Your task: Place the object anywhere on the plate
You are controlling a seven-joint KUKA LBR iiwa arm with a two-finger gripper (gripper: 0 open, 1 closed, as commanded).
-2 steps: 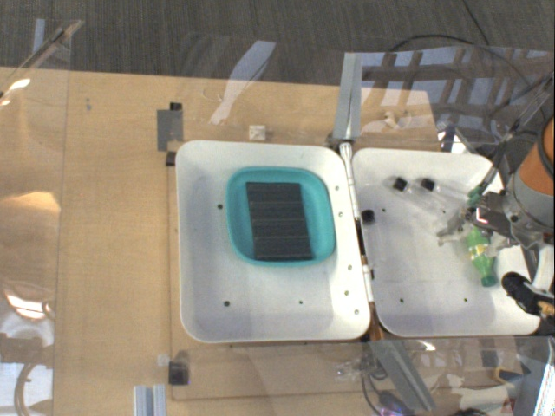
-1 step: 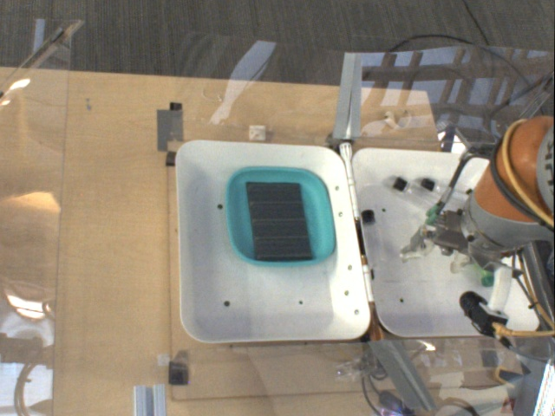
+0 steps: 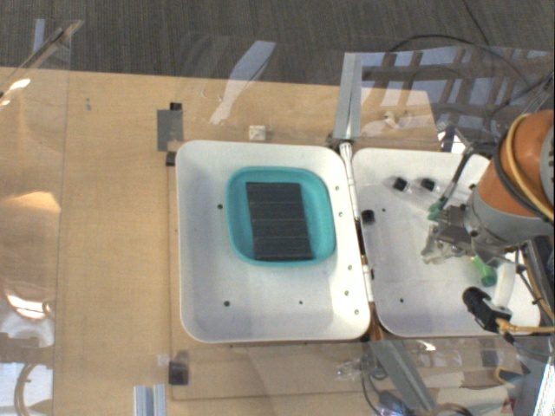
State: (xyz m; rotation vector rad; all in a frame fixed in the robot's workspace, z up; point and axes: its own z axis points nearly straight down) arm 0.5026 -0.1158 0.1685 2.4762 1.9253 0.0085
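Note:
A teal plate (image 3: 236,219) with rounded corners lies in the left bin (image 3: 199,284), and a dark ridged rectangular slab (image 3: 279,221) rests on its middle. My gripper (image 3: 444,243) hangs low over the right bin (image 3: 399,306), near that bin's right side and far from the plate. A small green piece (image 3: 487,274) shows just below and to the right of the gripper, and another bit of green (image 3: 436,208) sits at its upper edge. I cannot tell whether either one is held.
Two small black pieces (image 3: 399,183) (image 3: 427,183) lie near the right bin's back wall. A third (image 3: 366,217) lies by the divider between the bins. The arm's orange band (image 3: 520,172) fills the right bin's far right corner.

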